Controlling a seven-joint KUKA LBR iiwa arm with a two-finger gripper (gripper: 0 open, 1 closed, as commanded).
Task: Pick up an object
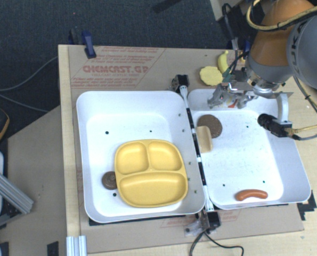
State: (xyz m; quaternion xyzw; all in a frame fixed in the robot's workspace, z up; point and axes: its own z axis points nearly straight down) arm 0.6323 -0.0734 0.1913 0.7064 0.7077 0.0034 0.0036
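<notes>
Gripper is hovering over the right bin's far edge, carrying nothing, probably lining up on the brown disc and wooden block nearby

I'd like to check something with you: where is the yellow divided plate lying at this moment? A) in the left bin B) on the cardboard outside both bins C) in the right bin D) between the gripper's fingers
A: the yellow divided plate lies flat inside the left bin, beside a small brown disc.
</notes>
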